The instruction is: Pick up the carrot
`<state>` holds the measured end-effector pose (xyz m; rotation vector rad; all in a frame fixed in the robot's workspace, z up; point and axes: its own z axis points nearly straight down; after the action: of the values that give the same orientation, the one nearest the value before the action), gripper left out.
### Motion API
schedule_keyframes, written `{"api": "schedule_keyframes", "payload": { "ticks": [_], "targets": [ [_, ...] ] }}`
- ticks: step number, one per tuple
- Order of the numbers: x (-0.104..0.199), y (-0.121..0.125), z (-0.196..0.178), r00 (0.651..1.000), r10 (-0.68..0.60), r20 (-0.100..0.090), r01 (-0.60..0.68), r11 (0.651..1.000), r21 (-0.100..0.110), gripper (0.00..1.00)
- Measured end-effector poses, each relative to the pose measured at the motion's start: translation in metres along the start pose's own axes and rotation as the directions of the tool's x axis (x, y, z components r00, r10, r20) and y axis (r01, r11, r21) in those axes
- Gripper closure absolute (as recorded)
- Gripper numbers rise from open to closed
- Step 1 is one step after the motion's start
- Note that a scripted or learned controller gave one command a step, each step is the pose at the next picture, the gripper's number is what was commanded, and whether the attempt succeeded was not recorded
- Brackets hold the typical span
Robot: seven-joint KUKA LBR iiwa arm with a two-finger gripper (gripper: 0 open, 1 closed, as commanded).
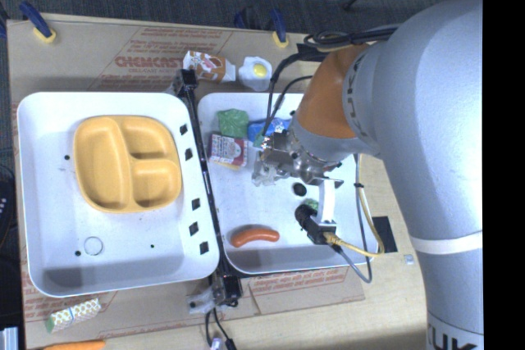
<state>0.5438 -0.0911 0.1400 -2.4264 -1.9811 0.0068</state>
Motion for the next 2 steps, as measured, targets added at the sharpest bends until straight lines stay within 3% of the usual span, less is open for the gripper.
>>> {"api": "schedule_keyframes", "payload": {
  "ticks": [1,2],
  "targets": [
    [-0.078,-0.05,-0.081,0.997,-0.076,0.003,0.076,0.997,-0.007,1.0],
    [-0.1,-0.049,-0.145,0.9,-0.436,0.007,0.436,0.9,-0.007,1.0]
  ]
}}
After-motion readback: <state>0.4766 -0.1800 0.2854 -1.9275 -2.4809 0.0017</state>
